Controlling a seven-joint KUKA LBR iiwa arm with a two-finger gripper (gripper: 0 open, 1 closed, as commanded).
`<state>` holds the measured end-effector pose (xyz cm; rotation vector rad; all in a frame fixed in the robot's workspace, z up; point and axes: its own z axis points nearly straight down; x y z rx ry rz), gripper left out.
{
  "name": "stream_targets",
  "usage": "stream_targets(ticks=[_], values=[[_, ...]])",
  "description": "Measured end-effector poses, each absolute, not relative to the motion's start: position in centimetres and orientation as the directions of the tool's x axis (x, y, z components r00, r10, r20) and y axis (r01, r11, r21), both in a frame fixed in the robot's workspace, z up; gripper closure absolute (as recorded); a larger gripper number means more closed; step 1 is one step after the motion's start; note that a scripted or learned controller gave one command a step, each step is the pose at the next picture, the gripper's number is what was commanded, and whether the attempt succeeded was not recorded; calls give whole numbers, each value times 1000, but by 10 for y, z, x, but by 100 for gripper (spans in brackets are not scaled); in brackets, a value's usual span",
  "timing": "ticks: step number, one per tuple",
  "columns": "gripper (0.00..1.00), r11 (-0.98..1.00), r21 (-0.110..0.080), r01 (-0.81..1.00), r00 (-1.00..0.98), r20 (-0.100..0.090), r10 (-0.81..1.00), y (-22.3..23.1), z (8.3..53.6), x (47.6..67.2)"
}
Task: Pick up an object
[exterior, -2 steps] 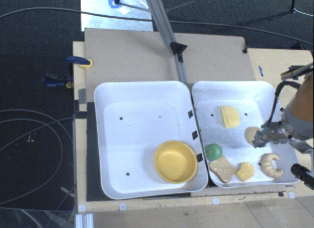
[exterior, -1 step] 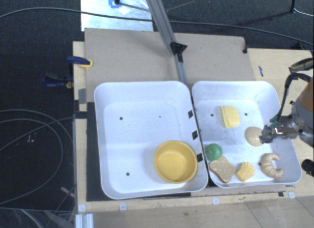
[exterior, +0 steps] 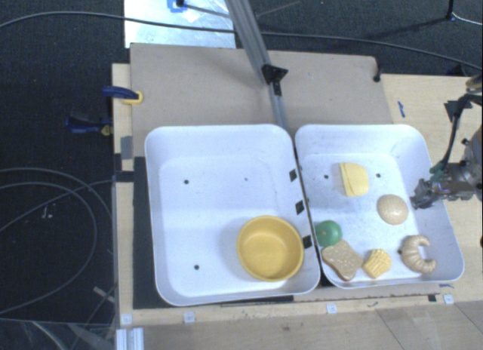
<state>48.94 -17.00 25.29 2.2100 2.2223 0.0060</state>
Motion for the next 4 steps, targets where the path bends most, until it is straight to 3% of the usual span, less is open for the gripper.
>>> stream_targets(ticks=[4], values=[[100,12,3,1000,-12,2,1000,48,228,583]])
